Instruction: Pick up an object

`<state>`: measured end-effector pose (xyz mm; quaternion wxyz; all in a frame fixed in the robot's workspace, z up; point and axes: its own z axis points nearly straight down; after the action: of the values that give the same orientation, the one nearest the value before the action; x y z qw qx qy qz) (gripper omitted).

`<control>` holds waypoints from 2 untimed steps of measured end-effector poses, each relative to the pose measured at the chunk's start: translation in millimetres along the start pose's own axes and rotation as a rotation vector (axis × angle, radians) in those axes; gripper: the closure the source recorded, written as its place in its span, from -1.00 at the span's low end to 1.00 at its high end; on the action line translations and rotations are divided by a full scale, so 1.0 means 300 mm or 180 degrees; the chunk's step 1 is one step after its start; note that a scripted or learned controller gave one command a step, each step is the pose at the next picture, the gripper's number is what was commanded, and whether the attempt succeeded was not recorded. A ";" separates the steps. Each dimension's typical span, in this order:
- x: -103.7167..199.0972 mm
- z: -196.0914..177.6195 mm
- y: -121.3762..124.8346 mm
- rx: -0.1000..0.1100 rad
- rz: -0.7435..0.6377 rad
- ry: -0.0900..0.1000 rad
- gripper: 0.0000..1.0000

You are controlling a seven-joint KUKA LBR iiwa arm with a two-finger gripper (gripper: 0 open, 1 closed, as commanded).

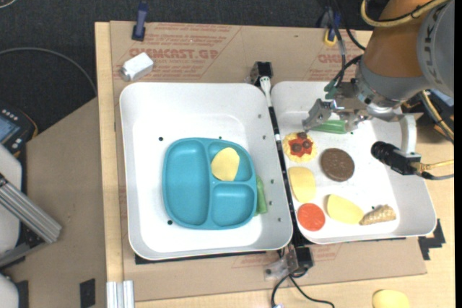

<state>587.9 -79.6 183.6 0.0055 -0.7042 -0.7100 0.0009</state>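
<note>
Brown round disc (pixel 337 164), near the middle of the right white bin (pixel 411 227), lies among other toy food on the surface. A yellow piece topped with red bits (pixel 299 146) lies just beside it at upper left, a pale yellow oval (pixel 302 184) lower left, then a red round disc (pixel 311 216), a yellow oval slice (pixel 343 209) and a tan ridged cone (pixel 378 214) along the near wall. My jaws hang over the far end of this bin, above a flat green piece (pixel 336 127); I cannot tell whether they are wide or narrow. In the left white bin (pixel 137 155) a teal divided plate (pixel 191 184) carries a yellow oval (pixel 225 164) in its upper right compartment.
</note>
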 end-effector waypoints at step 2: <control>0.325 -0.033 -0.294 -0.0030 0.0031 -0.0018 1.00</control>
<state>499.1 17.2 195.0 0.0001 -0.7076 -0.7066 -0.0004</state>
